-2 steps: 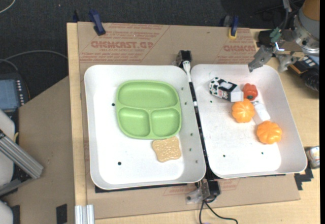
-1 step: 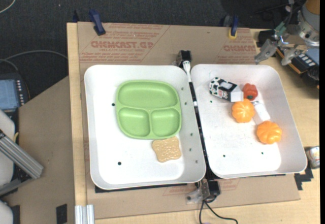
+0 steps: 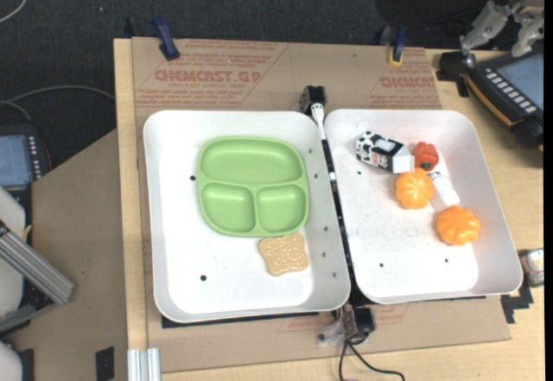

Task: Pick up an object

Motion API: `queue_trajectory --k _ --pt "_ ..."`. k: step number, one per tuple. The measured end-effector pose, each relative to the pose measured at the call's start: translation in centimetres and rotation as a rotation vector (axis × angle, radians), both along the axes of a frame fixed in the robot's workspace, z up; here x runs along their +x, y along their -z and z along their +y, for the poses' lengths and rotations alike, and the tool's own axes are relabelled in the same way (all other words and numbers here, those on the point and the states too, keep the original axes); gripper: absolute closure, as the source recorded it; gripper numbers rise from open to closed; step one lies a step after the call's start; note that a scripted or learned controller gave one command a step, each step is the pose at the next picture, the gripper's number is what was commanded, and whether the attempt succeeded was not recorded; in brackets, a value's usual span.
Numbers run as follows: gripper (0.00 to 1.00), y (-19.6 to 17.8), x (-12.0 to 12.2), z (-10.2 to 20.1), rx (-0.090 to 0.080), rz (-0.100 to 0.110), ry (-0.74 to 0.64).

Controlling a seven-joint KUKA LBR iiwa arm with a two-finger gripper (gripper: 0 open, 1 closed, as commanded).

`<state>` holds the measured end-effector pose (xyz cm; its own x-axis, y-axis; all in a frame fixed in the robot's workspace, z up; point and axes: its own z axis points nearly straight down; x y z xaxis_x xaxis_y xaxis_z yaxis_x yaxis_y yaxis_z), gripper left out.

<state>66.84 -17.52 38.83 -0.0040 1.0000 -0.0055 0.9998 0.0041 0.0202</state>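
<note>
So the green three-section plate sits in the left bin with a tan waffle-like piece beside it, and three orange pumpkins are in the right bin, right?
Not quite: the camera view shows two orange pumpkins in the right bin, not three. The green three-section plate and tan waffle-like piece are in the left bin.

Green tray (image 3: 252, 185) left; pumpkins (image 3: 414, 189) (perhaps toys) right.

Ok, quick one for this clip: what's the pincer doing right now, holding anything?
Pincer: cannot be told from this camera view. The two orange pumpkin-shaped toys lie loose in the right white bin.
</note>
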Motion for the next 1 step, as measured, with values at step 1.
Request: queue_trajectory --k 1 --pt "0.00 -12.42 -2.44 2.17 0.001 0.001 0.001"
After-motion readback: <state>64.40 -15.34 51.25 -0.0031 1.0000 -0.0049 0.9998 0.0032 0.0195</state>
